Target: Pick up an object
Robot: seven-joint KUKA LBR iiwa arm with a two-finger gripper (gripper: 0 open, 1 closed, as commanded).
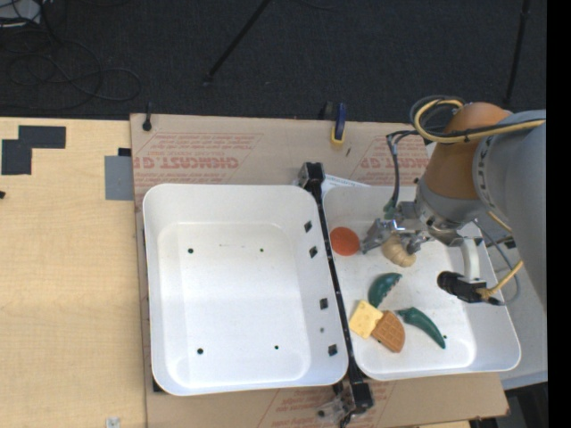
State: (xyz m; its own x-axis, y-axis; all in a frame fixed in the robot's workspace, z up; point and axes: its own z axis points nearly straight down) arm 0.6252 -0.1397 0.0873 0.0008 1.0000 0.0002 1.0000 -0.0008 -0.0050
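Note:
My gripper (385,234) hangs low over the back half of the right bin (500,346), reaching in from the right. Just below and right of it lies a small beige lump (400,254), very close to the gripper; whether they touch I cannot tell. An orange ball (345,240) rests to the gripper's left, near the wall between the bins. Toward the front lie a dark green pepper-shaped piece (384,287), a second green one (423,325), a yellow block (364,319) and a brown waffle-like piece (390,333) that touches the block.
The left bin (161,239) stands beside the right one, with a black-clipped divider (321,257) between them. Both sit on a cardboard sheet (223,150) on the wooden bench. A blue clamp (339,123) holds the cardboard's back edge.

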